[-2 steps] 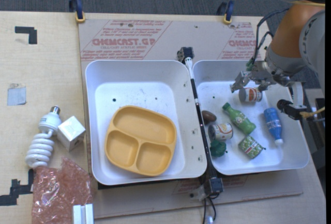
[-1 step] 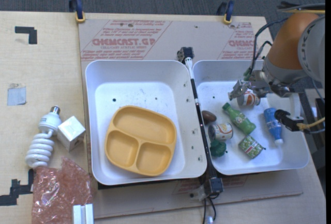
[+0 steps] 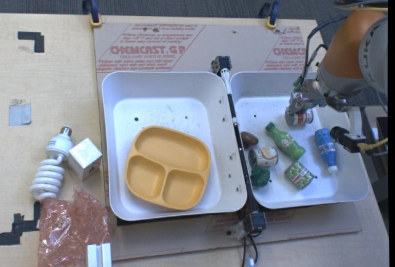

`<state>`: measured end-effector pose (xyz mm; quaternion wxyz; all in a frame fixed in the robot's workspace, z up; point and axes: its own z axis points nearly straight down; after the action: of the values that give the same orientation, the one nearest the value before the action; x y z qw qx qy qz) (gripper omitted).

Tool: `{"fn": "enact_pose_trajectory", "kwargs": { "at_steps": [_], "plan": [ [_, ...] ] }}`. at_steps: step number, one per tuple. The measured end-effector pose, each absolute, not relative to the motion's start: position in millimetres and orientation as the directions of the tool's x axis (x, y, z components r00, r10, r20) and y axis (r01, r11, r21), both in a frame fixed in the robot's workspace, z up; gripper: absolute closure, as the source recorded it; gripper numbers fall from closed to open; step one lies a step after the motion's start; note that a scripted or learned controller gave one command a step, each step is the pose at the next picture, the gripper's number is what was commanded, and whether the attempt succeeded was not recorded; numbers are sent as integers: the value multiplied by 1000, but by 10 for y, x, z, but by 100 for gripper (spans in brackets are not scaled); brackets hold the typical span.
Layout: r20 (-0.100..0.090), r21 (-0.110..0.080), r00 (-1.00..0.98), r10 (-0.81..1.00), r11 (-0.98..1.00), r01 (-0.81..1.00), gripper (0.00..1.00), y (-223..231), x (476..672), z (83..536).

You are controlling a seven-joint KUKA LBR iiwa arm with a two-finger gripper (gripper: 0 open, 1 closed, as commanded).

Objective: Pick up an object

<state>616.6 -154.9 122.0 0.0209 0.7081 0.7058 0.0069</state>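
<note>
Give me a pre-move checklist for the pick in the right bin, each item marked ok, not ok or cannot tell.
1. Gripper over the right bin, at its far side: ok.
2. A target under the gripper: a small can sits right below it: ok.
3. Can already held between the fingers: cannot tell, the wrist hides the contact.
4. Neighbours apart from the can: the green bottle and blue bottle lie nearer the camera, not touching it: ok.
5. Other items out of the way: the green packet, the round jar and the brown object lie further off: ok.
6. Left bin: the yellow divided tray lies flat, away from the arm: ok.
</note>
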Motion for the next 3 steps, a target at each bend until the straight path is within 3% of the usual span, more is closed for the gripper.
{"fn": "enact_pose_trajectory", "kwargs": {
  "at_steps": [1,2,3],
  "plan": [
    [-20,38,3,1000,-2,999,0,-1546,6163,1215],
    [-12,26,0,1000,0,1000,0,-1460,6048,1104],
    [-1,2,0,1000,0,1000,0,-1074,5783,929]
  ]
}}
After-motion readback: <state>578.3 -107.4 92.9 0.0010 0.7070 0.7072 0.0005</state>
